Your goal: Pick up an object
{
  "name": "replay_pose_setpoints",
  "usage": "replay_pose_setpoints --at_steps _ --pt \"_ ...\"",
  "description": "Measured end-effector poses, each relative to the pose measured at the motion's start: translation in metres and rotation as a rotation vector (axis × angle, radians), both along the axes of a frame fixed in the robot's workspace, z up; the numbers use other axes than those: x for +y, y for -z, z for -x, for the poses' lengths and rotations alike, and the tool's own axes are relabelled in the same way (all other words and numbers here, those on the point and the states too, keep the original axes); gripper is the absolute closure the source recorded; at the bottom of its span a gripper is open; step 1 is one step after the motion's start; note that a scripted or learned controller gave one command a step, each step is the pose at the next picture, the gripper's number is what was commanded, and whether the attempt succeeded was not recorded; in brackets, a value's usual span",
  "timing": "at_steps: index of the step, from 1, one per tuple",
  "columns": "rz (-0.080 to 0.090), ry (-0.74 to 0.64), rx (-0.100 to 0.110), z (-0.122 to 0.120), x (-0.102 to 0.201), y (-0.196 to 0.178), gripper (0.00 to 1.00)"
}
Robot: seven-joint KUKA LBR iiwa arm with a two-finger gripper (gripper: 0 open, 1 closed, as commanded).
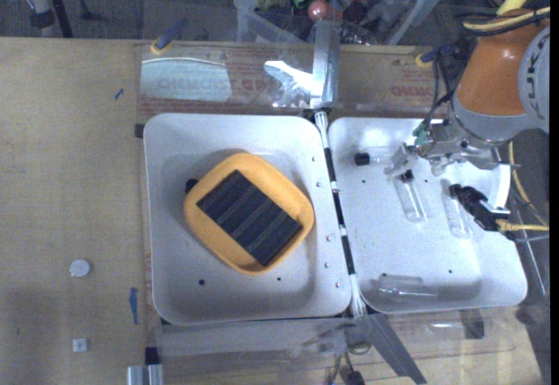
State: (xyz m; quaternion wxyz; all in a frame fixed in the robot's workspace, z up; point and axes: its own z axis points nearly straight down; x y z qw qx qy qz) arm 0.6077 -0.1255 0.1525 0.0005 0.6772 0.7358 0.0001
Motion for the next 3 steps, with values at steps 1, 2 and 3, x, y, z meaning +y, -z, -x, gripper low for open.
replay_pose_setpoints --at_steps 1,2,3 --pt "0.0 0.08 -0.002 0.025 -0.036 0.059 0.0" --pt "0.001 0.085 -0.006 0.025 -0.038 0.049 1.0" --pt "0.001 0.159 -0.001 -0.014 -0.027 -0.054 1.0"
